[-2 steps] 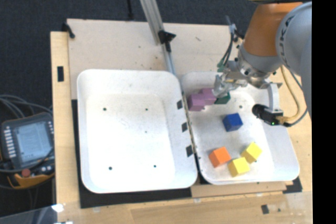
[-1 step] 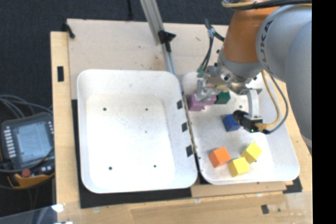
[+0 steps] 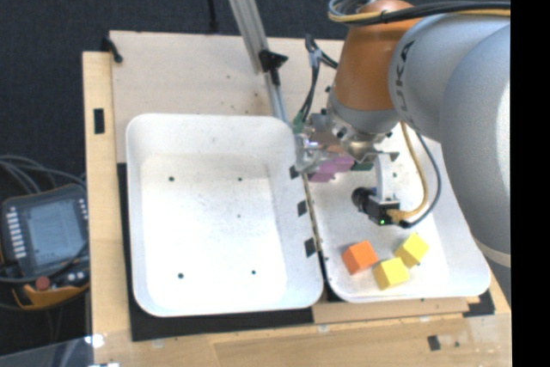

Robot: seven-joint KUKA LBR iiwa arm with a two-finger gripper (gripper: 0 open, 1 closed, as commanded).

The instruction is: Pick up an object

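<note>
My gripper [image 3: 330, 152] hangs over the far left part of the right bin [image 3: 455, 278], close to the wall shared with the left bin. A small pink-purple block [image 3: 330, 169] shows right under the gripper, partly hidden by it; I cannot tell whether it is held or lying on the bin floor. An orange block [image 3: 360, 256] lies near the right bin's front edge. Two yellow blocks [image 3: 413, 249] [image 3: 391, 272] lie just to its right.
The left bin [image 3: 215, 211] lies beside the right one. A slanted metal pole [image 3: 245, 4] stands behind the bins. A black cable fitting [image 3: 371, 204] hangs below the wrist. A teach pendant [image 3: 47, 232] lies off the bench at the left.
</note>
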